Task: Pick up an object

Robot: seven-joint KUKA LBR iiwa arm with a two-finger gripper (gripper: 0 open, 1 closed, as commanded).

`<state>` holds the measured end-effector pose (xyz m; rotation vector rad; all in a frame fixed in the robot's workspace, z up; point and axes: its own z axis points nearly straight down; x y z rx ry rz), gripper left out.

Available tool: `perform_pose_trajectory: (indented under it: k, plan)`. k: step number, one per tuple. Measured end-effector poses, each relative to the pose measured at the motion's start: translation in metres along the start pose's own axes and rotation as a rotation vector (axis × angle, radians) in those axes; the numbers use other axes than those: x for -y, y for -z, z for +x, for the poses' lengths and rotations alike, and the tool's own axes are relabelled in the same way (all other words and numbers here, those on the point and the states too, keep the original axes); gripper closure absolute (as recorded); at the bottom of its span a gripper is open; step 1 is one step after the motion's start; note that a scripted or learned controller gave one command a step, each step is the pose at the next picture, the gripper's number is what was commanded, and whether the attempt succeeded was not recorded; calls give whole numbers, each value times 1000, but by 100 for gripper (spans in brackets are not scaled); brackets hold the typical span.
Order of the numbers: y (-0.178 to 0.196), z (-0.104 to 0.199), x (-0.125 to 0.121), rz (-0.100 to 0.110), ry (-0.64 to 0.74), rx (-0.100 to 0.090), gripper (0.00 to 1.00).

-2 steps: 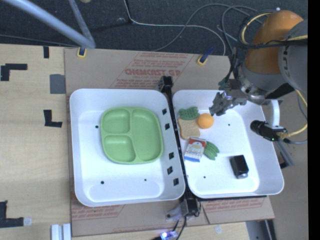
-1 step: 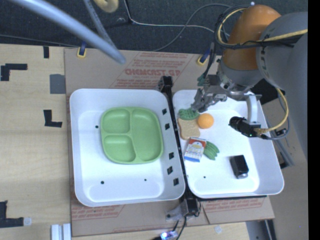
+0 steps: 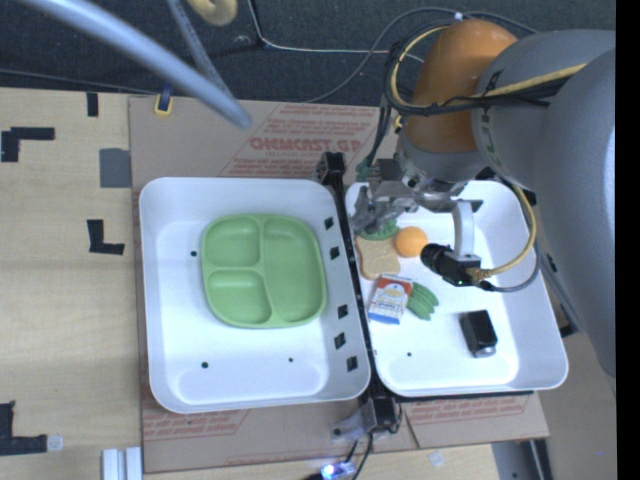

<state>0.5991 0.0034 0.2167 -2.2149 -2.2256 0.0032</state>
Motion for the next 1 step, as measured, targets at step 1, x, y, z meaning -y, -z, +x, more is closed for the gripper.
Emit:
perform_pose_trajectory:
  k: [1]
  plan:
    - [12,60,0,-2,3,-2,100]
